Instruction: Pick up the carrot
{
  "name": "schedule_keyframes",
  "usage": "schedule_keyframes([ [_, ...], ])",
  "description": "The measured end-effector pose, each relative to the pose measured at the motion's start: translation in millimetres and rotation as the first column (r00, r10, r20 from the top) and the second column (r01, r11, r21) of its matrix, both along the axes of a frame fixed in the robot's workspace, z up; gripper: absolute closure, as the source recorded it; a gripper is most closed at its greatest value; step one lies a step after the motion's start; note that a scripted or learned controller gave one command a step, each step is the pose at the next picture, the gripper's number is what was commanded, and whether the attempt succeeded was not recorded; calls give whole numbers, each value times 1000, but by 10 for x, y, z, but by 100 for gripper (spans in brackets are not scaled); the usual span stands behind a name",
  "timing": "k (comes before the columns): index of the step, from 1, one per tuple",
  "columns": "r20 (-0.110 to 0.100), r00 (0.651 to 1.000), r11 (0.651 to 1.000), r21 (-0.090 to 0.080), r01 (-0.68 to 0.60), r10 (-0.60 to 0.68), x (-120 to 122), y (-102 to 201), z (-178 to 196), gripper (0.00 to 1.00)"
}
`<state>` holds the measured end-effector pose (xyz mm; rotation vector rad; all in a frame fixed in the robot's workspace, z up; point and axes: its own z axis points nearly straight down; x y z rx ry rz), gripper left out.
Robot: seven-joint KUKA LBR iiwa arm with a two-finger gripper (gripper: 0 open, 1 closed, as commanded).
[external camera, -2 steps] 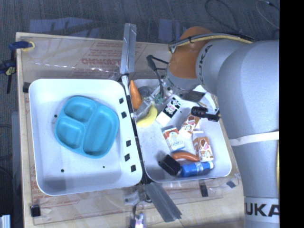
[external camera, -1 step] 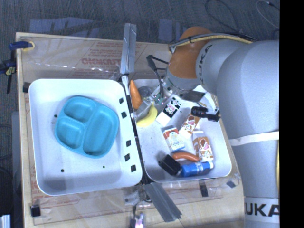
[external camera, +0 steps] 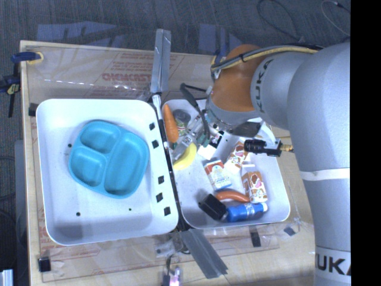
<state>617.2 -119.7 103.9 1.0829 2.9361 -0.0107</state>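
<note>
The carrot (external camera: 170,124) is orange and slim, lying lengthwise along the left wall of the right bin (external camera: 280,210), near its far corner. My gripper (external camera: 191,134) hangs low in that bin, just right of the carrot and slightly nearer the camera, above a yellow banana-like piece (external camera: 185,157). The orange band of the wrist (external camera: 235,88) sits above and to the right. Nothing is visibly held between the fingers, and their gap is too cluttered to read.
The left bin (external camera: 59,219) holds a blue divided tray (external camera: 109,157). The right bin also holds small cartons (external camera: 219,174), a red-orange sausage-like item (external camera: 231,196), a blue bottle (external camera: 245,211) and a black block (external camera: 212,207).
</note>
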Motion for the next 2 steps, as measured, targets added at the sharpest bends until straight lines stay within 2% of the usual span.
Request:
schedule_keyframes([
  [1,-7,997,997,-9,-74,74,334,17,-65,0],
  [2,-22,997,997,-16,-69,69,298,-59,40,100],
])
